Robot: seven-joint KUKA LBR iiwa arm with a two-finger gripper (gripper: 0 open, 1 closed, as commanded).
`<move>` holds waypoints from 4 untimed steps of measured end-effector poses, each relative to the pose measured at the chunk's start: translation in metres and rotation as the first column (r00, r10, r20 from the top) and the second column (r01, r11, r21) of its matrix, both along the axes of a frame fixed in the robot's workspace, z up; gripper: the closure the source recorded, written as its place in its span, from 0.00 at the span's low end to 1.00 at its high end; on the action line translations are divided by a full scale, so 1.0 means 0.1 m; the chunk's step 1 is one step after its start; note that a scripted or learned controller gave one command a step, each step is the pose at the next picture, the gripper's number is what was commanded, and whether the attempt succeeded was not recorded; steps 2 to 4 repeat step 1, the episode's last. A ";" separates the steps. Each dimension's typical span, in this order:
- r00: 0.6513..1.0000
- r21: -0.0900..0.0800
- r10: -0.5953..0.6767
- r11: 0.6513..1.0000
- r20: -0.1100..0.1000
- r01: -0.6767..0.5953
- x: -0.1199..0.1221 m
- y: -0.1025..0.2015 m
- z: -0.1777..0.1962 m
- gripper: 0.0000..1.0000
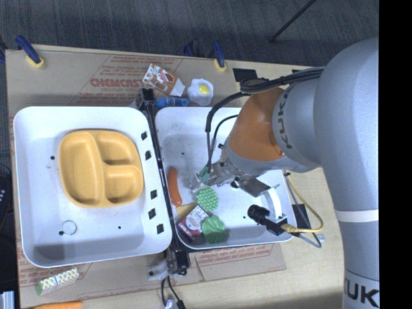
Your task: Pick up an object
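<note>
While the grey arm (pixel 322 127) bends low over the right bin (pixel 187 124), its hand (pixel 207 176) hangs at the bin's centre, just above a green waffle-textured piece (pixel 207 199); whether it is spread or closed cannot be told, and nothing visibly sits in it. By that showing, the pick is not yet made. At nine o'clock of the hand lies a smooth orange sausage shape (pixel 172 185); at six, a crinkled red packet (pixel 193 225) touches a green lump (pixel 215 227). A moulded yellow compartment tray (pixel 100 166) sits in the left bin (pixel 38 192).

Bulky grey arm (pixel 347 127), orange wrist band, black cables, white KUKA lettering.
</note>
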State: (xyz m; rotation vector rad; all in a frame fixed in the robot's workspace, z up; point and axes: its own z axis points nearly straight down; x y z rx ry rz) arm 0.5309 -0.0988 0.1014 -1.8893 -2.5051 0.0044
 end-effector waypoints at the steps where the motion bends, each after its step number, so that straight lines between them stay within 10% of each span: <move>1: 0.998 0.001 0.064 0.998 0.002 -0.064 -0.54 0.44 1.08 1.00; 4: 0.998 0.001 0.064 0.998 0.002 -0.064 -0.54 0.44 1.08 1.00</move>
